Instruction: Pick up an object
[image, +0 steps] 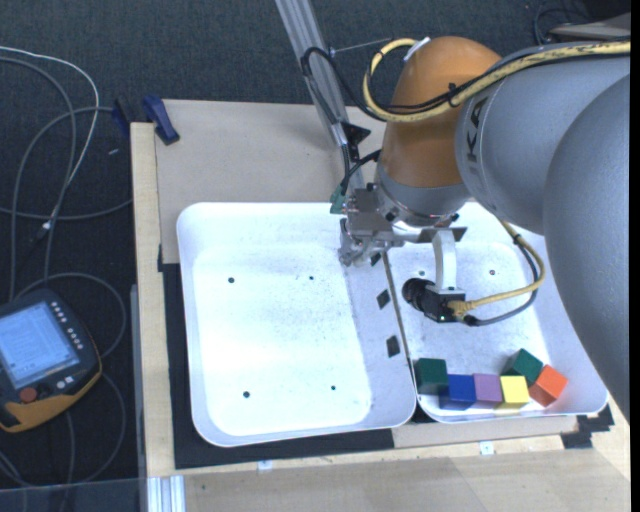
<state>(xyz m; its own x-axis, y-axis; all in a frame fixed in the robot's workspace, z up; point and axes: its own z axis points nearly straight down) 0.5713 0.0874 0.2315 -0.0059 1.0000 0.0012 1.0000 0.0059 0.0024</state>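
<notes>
The jaws (352, 250) hung over the seam between the two white bins; whether they stood apart or together could not be told. Well below and right of them, six blocks (488, 382) lay clustered in the right bin (500, 262).

Counting what's sitting here: two shallow white plastic bins, the left bin (210, 400) and the right bin (575, 400). Six small cubes are lining up well below the gripper (362, 243): two dark green cubes (432, 374) (525, 364), one blue cube (461, 389), one purple cube (487, 387), one yellow cube (514, 389), one orange cube (549, 384). One grey handheld pendant (40, 352) is lying far off on the other side.
</notes>
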